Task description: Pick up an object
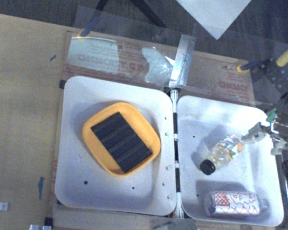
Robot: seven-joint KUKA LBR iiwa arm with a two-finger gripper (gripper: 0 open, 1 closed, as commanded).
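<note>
Here, seen from above at a slant, a wooden bench (12, 117) bears two shallow white bins set edge to edge, so that an arm reaching from the right can work over either. The left bin (67, 181) holds the largest item, an orange square dish with a dark ribbed insert (120, 143), lying flat near the middle. The right bin (193, 147) holds two smaller things well apart from each other: a red-and-white patterned can-like container (235, 203) on its side by the near wall, and a small clear bottle with a black cap (221, 153), also on its side, cap toward the near left. The gripper (256, 133) sits at the right bin's far right, its tip just beside the bottle's base; whether its fingers are apart or together cannot be told. Nothing appears lifted, so the pick seems not yet done, with the bottle the likely target.
</note>
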